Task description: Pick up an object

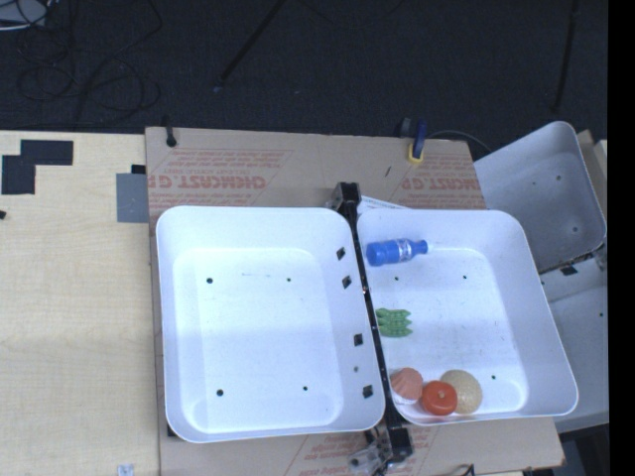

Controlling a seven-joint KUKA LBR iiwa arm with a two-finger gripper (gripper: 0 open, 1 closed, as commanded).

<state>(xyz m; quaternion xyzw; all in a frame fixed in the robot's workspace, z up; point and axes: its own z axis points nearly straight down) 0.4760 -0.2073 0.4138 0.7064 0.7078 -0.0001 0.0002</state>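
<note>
Just beyond the right bin's far right corner stands a pale grey metal plate with one rounded corner and a few small dark holes like screw holes. Whether it belongs to the robot cannot be told. A second flat grey panel, also dotted with small holes, lies beside that bin's right rim, with a dark seam between the two.

We count two white bins, one blue bottle, one green piece, and perhaps three round items.
</note>
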